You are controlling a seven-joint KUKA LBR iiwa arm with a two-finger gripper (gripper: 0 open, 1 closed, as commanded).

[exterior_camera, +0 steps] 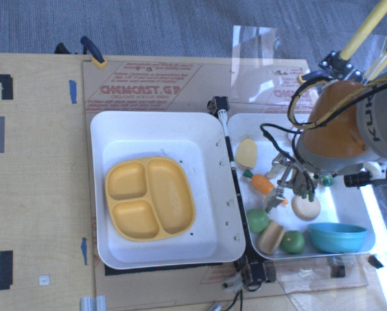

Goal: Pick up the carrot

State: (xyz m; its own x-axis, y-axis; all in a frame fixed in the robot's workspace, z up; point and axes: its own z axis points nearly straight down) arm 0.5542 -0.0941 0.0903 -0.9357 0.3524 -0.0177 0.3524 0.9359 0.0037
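Observation:
The carrot [262,184], a short orange piece with a green tip pointing up-left, lies near the left wall of the right bin [355,196]. My gripper [279,190] hangs low over this bin, just right of the carrot and close to its thick end. Its fingers [271,204] look spread, slanting down to the left, and nothing sits between them. The grey arm with its orange band [329,125] covers the bin's far right part.
Around the carrot lie a pale yellow fruit [246,152], a beige round piece [306,207], a green ball [257,221], a tan block [271,236], another green piece [293,241] and a blue bowl [336,236]. The left bin [115,135] holds a yellow divided plate [150,197].

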